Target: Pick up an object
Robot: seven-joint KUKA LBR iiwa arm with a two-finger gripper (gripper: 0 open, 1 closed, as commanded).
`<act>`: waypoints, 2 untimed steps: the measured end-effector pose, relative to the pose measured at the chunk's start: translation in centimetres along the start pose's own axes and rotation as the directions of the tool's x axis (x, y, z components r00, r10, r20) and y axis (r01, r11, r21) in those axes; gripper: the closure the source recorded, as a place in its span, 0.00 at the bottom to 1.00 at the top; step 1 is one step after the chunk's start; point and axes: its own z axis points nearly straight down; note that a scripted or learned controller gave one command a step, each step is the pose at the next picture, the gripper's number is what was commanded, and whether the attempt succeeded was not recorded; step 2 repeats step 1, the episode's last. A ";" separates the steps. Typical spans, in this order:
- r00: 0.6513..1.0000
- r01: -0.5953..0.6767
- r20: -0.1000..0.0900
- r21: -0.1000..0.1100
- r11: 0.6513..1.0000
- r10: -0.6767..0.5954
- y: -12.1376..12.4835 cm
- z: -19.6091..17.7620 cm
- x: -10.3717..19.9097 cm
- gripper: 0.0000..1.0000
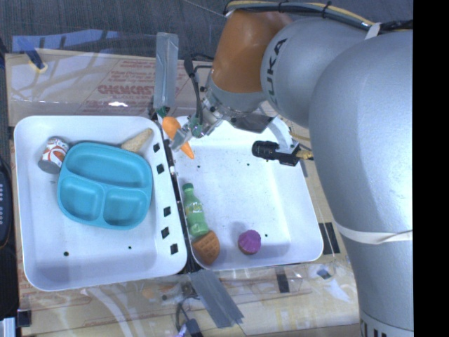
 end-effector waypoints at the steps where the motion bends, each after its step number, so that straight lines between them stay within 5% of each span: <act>1: 1.000 -0.019 -0.002 0.005 1.000 0.019 -7.6 0.3 -3.4 1.00; 2: 1.000 -0.019 -0.002 0.005 1.000 0.019 -7.6 0.3 -3.4 1.00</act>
